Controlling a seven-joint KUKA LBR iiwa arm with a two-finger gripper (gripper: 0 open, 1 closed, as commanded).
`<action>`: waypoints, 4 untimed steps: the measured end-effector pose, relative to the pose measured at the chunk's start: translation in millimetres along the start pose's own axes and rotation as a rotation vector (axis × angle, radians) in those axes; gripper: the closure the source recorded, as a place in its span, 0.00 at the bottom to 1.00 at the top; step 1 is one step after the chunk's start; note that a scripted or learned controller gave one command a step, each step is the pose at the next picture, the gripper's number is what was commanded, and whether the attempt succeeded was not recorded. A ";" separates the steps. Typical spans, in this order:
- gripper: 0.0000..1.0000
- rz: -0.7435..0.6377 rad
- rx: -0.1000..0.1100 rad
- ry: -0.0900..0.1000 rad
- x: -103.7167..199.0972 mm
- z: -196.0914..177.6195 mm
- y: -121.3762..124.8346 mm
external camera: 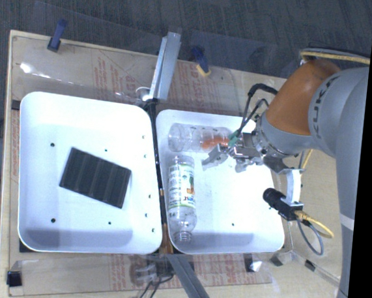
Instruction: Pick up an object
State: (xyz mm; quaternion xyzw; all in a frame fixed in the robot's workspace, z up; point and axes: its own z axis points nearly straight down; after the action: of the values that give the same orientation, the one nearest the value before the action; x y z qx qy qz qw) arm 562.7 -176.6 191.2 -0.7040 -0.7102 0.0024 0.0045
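Right now the gripper [228,153] sits low in the right bin [258,214], near its 12 o'clock wall, with the grey arm [321,106] reaching in from 3 o'clock. Its fingers stand apart, with nothing between them. Just at their 9 o'clock lies a clear plastic bottle [190,137] on its side along the top wall, something orange beside it. A second bottle, the labelled bottle [182,197], lies lengthwise along the bin's 9 o'clock wall, cap end toward 6 o'clock.

The clear bottle looks the likely target. To grasp it well, the fingers should straddle its round body across the narrow width, not along its length, and close near the middle so it cannot pivot out. Being smooth and light, it may roll or squirt toward the wall; a slow squeeze and a straight lift would help.

The left bin [35,216] holds a dark ribbed panel [96,178], well apart from all this.
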 end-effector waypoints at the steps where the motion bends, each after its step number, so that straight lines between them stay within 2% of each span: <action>1: 0.00 -0.115 -0.013 -0.007 12.4 54.6 22.7; 2: 0.00 -0.108 -0.006 -0.002 -14.3 36.3 78.6; 3: 1.00 -0.117 -0.001 -0.002 -12.4 29.0 79.6; 4: 1.00 -0.137 -0.006 -0.003 -18.1 -59.6 79.3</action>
State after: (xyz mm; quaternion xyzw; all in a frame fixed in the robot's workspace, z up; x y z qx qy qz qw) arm 642.7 -194.1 250.0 -0.6539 -0.7566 0.0010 0.0013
